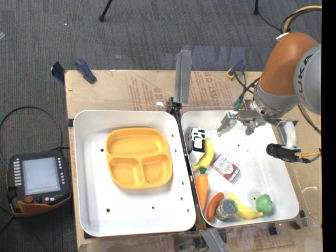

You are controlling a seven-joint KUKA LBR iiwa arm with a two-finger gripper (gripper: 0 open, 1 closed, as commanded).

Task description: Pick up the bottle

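Along the near edge of the right bin (292, 192) lies a row of small things: a red pepper-like piece (214, 206), a round can-like item (227, 209), a yellow banana (245, 210) and a green pepper (264, 203). A carrot (202, 190) lies along the bin's left wall. Farther back are a small pink carton (226, 167) and a second banana (206, 154). Its upper end touches a black-and-white container (197, 139) set against the left wall, which I take to be the bottle, though its shape is hard to read. The left bin (89, 193) holds a yellow divided plate (139, 156).

The gripper (240, 124) hangs over the back of the right bin, to the right of the bottle and apart from it. Its two fingers are spread wide with nothing between them.

The step in hand looks like the approach — no grasp is made yet. The next move calls for carrying the pincer left until it is over the bottle. It should then turn so the fingers straddle the bottle's narrow width, and come down. Room is tight — the bin wall is on one side and the banana on the other, so a finger may land on either.
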